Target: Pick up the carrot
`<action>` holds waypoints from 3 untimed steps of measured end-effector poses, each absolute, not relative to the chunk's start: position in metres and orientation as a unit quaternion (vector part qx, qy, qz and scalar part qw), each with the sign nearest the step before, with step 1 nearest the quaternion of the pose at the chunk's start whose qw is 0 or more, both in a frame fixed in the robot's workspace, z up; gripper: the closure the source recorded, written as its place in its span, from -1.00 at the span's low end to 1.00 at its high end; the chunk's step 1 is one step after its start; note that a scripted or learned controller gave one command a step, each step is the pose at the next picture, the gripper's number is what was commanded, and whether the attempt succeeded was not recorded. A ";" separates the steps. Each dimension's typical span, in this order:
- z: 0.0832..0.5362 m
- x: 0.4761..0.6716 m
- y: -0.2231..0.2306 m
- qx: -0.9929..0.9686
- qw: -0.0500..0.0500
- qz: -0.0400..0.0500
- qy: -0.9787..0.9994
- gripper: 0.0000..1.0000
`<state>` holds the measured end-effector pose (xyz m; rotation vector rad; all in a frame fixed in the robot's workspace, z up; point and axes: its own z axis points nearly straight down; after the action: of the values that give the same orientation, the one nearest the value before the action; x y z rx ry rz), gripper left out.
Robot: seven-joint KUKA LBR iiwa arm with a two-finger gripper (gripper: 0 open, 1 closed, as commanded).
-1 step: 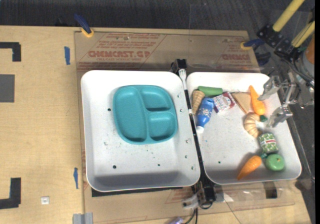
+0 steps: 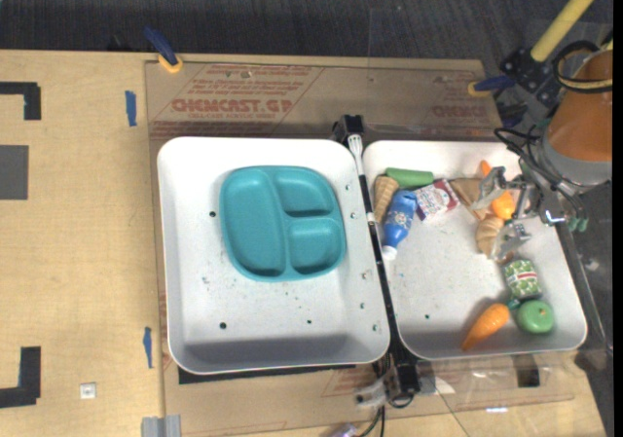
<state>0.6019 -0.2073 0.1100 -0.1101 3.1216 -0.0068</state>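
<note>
Carrot (image 2: pixel 486 324) lies in right bin (image 2: pixel 438 328), near-right part, tilted, w/ a green round toy (image 2: pixel 534 316) just beside it on the right and a green-red can (image 2: pixel 523 278) just beyond that. Tool (image 2: pixel 514 214) hangs over the bin's far-right part, among a clutter of small toys; can't tell if its fingers are spread or pressed together. It's well apart from the carrot. Left bin (image 2: pixel 185 309) holds a teal divided tray (image 2: pixel 283 221). Both bins sit on the surface (image 2: pixel 78 260).
</note>
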 end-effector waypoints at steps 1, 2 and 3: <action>0.088 0.609 -0.223 0.126 0.004 0.000 0.992 -1.00; 0.102 0.614 -0.221 0.124 0.011 0.000 0.992 1.00; 0.225 0.654 -0.196 0.155 0.011 0.000 0.988 1.00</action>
<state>0.6537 -0.1963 0.2248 0.4850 3.0813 -0.0008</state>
